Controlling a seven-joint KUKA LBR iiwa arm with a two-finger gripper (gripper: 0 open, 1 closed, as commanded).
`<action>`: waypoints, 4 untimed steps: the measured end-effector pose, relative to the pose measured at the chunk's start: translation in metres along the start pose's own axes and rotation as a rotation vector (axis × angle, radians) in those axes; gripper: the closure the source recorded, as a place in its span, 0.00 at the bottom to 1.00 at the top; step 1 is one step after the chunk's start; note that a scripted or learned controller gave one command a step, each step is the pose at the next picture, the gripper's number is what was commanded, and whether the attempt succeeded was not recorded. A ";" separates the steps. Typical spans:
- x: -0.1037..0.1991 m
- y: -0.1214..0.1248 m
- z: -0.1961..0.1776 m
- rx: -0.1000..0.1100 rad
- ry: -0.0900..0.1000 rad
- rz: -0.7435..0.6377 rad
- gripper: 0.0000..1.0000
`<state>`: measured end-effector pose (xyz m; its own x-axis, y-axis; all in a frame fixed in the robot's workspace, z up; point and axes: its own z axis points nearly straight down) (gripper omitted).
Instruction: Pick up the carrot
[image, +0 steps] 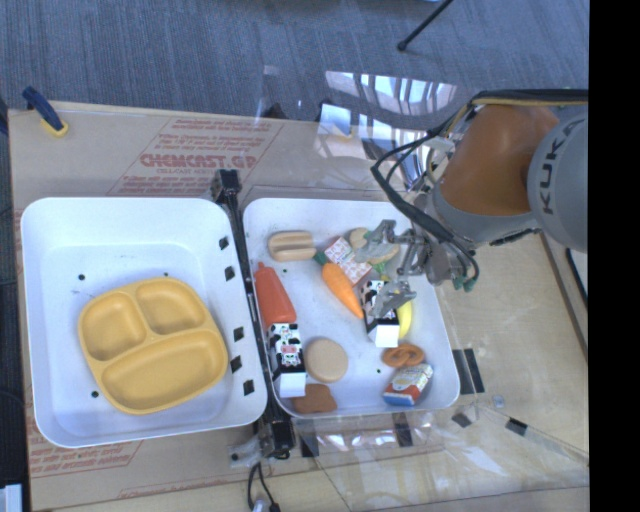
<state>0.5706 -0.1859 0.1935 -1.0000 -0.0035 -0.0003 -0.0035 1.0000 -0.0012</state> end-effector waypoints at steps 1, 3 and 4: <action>-0.030 0.032 0.105 -0.006 0.005 -0.149 0.00; 0.039 -0.027 0.095 -0.001 0.003 -0.441 1.00; 0.038 -0.024 0.095 -0.003 0.000 -0.444 0.00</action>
<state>0.5327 -0.2105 0.0984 -0.9013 -0.4331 -0.0001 -0.4331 0.9013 0.0013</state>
